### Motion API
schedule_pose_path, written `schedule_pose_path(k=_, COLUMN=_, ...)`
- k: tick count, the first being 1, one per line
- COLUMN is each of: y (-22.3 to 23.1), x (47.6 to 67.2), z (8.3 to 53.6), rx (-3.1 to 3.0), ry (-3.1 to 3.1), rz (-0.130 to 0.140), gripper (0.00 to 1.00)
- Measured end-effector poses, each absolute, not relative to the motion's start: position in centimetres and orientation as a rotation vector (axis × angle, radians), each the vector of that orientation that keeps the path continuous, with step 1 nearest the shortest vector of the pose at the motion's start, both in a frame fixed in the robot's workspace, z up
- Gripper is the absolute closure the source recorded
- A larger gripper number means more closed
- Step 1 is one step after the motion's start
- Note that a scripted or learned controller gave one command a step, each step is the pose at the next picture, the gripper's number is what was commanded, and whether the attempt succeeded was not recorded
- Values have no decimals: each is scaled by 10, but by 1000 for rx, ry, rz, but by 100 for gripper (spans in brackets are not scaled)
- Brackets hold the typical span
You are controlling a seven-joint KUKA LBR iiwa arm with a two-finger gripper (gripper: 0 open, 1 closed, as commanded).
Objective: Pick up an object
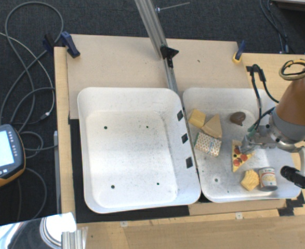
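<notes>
Tool (247, 145) low over pizza slice (239, 157) (right bin (220, 191)).

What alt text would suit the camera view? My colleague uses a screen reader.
The robot's hand reaches from the right into the right bin, down over a pizza slice toy among yellow wedges, a small can and a brown lump. The left bin sits beside it.
</notes>
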State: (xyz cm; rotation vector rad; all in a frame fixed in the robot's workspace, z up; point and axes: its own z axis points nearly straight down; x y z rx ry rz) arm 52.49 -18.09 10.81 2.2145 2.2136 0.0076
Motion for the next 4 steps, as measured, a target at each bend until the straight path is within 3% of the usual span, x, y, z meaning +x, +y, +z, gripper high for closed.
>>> schedule_pose_path(k=2, y=-194, x=520, z=224, rx=2215, ry=2218, rz=5, gripper=100)
schedule_pose_path(k=3, y=-194, x=522, z=251, rx=2215, ry=2219, rz=4, gripper=100)
schedule_pose_path(k=4, y=-141, x=533, z=252, rx=2215, ry=2230, rz=4, gripper=100)
